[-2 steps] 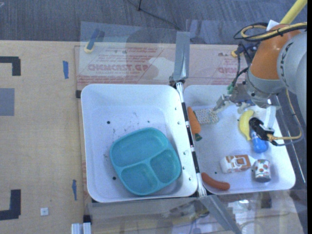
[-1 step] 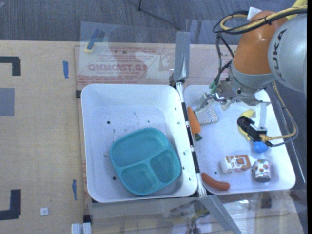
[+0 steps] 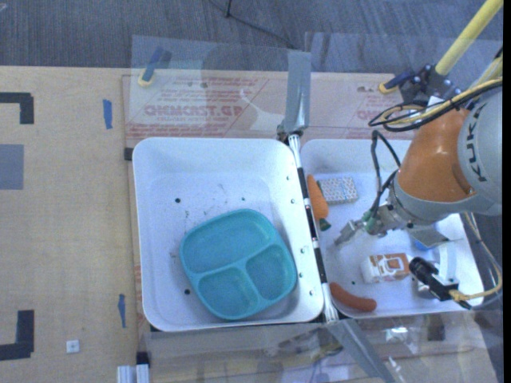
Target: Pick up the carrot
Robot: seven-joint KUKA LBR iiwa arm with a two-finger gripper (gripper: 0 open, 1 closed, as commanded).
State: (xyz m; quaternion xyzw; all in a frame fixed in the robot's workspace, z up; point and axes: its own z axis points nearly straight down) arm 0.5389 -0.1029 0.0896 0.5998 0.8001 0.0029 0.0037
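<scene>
The carrot (image 3: 318, 199) is orange with a small green tip at its near end. It lies lengthwise against the left wall of the right bin (image 3: 467, 228). My gripper (image 3: 352, 231) hangs over the middle of that bin, just right of the carrot's near end and apart from it. Nothing shows in its grasp. The grey arm with its orange band (image 3: 431, 166) reaches in from the right and covers the bin's right part.
A speckled white pad (image 3: 338, 188) lies right of the carrot. A reddish sausage (image 3: 352, 298) and a white-and-orange packet (image 3: 384, 267) lie near the right bin's front. A teal divided tray (image 3: 237, 263) sits in the left bin (image 3: 207, 166).
</scene>
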